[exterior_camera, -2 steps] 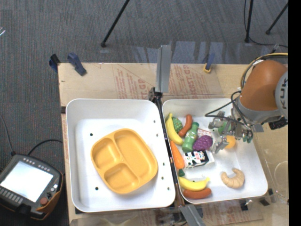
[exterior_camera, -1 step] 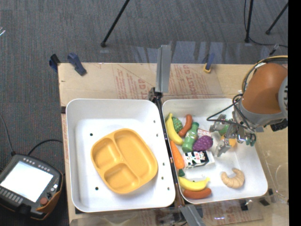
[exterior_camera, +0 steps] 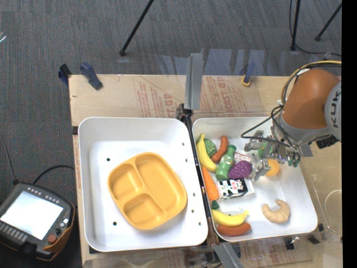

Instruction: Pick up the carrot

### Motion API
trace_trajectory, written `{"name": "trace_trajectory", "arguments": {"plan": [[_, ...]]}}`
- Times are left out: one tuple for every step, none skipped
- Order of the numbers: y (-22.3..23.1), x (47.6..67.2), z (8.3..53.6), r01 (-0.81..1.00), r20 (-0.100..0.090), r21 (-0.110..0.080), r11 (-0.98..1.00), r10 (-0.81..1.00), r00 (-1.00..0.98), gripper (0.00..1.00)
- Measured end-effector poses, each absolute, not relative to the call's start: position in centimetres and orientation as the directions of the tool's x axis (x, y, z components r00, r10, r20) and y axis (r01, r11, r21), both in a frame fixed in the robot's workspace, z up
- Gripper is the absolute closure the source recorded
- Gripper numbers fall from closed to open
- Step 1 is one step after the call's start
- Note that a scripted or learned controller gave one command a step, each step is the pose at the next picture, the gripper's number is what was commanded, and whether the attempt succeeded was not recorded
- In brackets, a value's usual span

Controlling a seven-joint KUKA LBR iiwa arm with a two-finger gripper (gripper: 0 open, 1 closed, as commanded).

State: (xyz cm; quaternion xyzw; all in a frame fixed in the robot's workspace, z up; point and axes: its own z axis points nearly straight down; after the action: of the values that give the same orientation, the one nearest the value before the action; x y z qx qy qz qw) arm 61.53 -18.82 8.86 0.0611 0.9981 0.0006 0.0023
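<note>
The carrot (exterior_camera: 210,184) is an orange stick with a green end, lying along the left wall of the right bin (exterior_camera: 304,191), between a banana and a small black-and-white carton. My gripper (exterior_camera: 266,156) hangs over the right part of that bin, well to the right of the carrot, above a purple grape bunch (exterior_camera: 240,169) and an orange fruit (exterior_camera: 273,168). Its fingers look spread, with nothing held between them.
The right bin also holds a yellow banana (exterior_camera: 204,152), a green bottle (exterior_camera: 225,166), hot dogs (exterior_camera: 220,148), a croissant (exterior_camera: 277,211), a second banana (exterior_camera: 228,216) and a carton (exterior_camera: 231,188). The left bin (exterior_camera: 97,149) holds a yellow divided plate (exterior_camera: 146,190).
</note>
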Motion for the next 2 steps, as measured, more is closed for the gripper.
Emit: {"name": "trace_trajectory", "arguments": {"plan": [[-20.67, 60.83, 8.86, -0.154, -0.004, 0.001, 0.988, -0.154, -0.988, 0.00], [-21.27, 61.19, 8.92, 0.150, -0.006, 0.001, 0.989, 0.150, -0.989, 0.00]]}}
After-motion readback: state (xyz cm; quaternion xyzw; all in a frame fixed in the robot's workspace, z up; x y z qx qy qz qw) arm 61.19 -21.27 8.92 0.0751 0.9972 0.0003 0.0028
